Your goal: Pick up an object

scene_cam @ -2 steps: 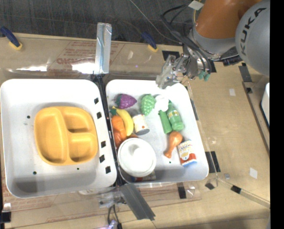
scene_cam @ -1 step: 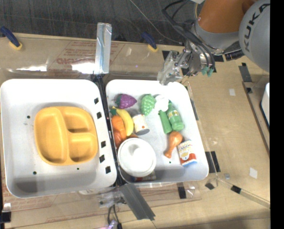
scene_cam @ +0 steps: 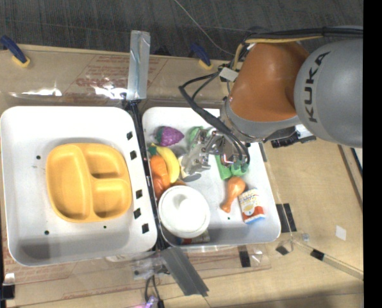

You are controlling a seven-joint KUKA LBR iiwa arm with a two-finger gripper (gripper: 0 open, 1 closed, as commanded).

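Currently gripper (scene_cam: 196,159) sits low in right bin (scene_cam: 268,191), beside banana (scene_cam: 170,162); jaw state unclear, can't tell. Green item (scene_cam: 232,169) partly hidden under the wrist, possibly a vegetable. Drumstick (scene_cam: 231,192) and carton (scene_cam: 250,206) lie clear.

arm (scene_cam: 306,82): in from right | pincer (scene_cam: 200,156): low, pointing left

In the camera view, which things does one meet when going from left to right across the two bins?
Yellow divided tray → orange carrot → banana → gripper → green toy → small carton.
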